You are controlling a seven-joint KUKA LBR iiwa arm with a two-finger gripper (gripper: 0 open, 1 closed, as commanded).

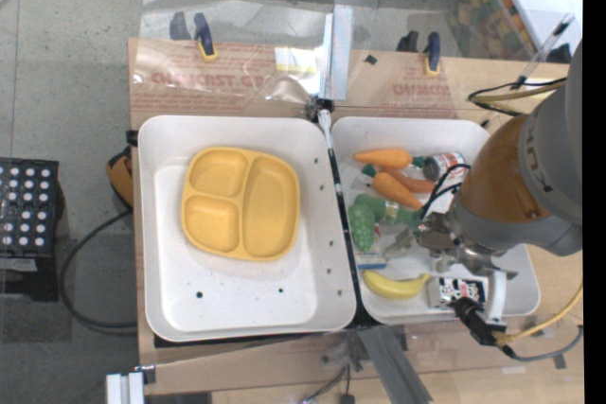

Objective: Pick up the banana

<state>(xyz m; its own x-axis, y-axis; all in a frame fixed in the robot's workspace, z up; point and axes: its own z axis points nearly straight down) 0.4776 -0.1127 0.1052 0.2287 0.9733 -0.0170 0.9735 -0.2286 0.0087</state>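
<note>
- The desk (237,76) carries two shallow white bins side by side, their inner rims touching along the middle.
- The grey arm (530,175) with its orange band reaches in from the right and covers much of the right bin (445,130).
- The left bin (170,298) holds a yellow divided plate (241,203), with bare white floor around it.
- The end effector (445,241) hangs over the right bin's middle, just right of the banana; whether it is clenched or released I cannot tell.
- Two carrots (383,159) and green toy vegetables (363,222) crowd the bin's far-left part.
- The banana (395,285) is small, yellow and gently curved, lying flat near the right bin's near-left corner, close to the near rim.
</note>
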